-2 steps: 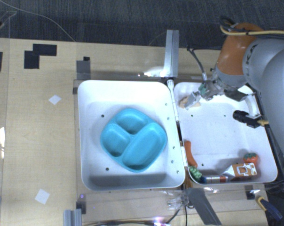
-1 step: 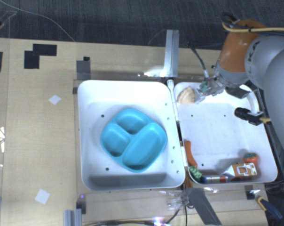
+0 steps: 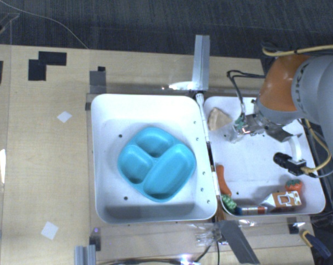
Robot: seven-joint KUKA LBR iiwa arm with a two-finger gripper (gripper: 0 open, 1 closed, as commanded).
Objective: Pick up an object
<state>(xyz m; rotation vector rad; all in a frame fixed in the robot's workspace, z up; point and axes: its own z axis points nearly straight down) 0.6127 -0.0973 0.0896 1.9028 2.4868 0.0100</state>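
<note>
Partly blurred, the jaws hover beside a tan object.

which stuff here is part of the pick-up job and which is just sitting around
Job:
hand, low in the right bin
beige lump beside it
orange stick
carton
marker

Lying about:
blue tray in the left bin
black tape marks on the bench
</note>
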